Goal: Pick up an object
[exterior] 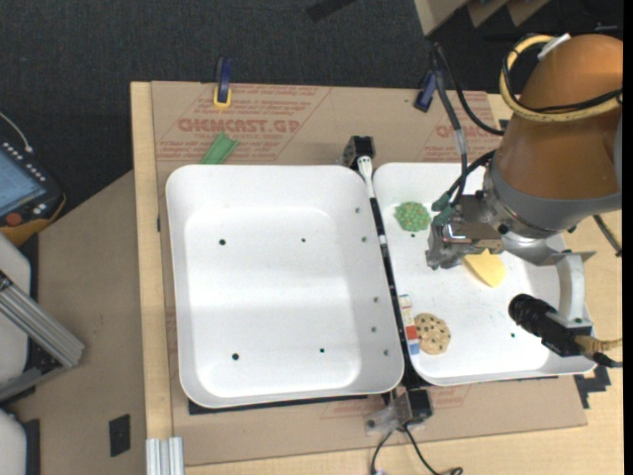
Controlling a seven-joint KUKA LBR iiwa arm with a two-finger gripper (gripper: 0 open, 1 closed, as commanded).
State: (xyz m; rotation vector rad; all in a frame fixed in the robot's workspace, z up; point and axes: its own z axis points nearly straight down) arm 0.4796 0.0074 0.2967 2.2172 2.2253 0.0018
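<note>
1. Camera view, bins: two shallow white bins sit side by side on the tabletop (148, 265); the left bin (272, 275) and the right bin (475, 349) touch along their shared rims.
2. Camera view, my arm: my gripper (445, 247) hangs over the right bin; I cannot tell its state.
3. Camera view, objects: a green round piece (411, 215) lies just left of my gripper, a yellow wedge (486, 268) just beside it below, and a speckled cookie (431, 332) near the front rim.
</note>
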